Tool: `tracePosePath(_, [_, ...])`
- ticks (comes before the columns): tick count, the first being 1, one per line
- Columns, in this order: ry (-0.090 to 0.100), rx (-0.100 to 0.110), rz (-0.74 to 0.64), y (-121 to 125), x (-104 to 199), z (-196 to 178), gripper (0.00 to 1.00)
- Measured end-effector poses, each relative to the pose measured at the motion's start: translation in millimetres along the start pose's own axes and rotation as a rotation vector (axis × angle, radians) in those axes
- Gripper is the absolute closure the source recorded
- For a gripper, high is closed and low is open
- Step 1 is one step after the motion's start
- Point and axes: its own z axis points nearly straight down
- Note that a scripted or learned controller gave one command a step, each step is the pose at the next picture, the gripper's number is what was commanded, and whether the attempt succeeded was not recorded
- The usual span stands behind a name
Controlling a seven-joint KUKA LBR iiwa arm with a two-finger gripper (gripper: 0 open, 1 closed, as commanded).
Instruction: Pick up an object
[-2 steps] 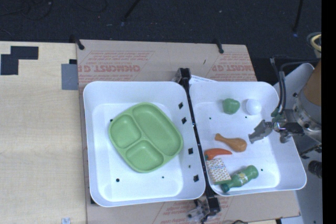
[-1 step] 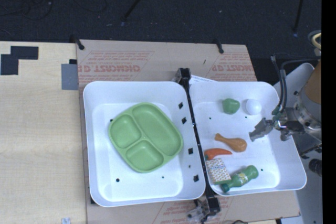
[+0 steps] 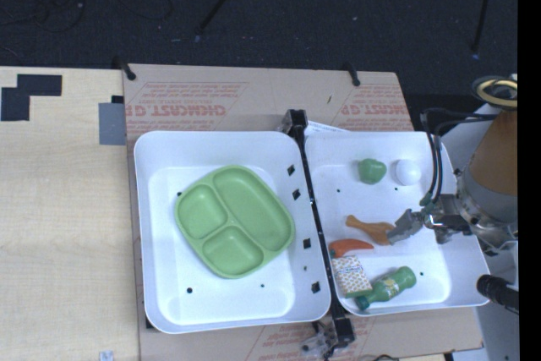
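Claw (image 3: 409, 226): low in the right bin, tip just beside the orange-brown toy; whether it is apart or together cannot be told.
Orange-brown toy (image 3: 371, 227): nearest candidate, lying flat mid-bin, likely the target.
Red-orange piece (image 3: 350, 247): just below it.
Patterned packet (image 3: 350, 274): next to the green bottle (image 3: 387, 286), near the front wall.
Green ball (image 3: 370, 171), white ball (image 3: 407, 172): far side, apart.
Right bin (image 3: 456, 287): holds all loose items.
Left bin (image 3: 161, 300): carries a green divided plate (image 3: 234, 220), probably a drop-off spot.
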Motion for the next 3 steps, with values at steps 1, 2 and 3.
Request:
tracePosePath(1, [0.001, 0.002, 0.001, 9, 5, 50, 0.00])
tracePosePath(2, [0.000, 0.001, 0.001, 8, 4, 93, 0.00])
tracePosePath(3, [0.000, 0.001, 0.006, 8, 2, 82, 1.00])
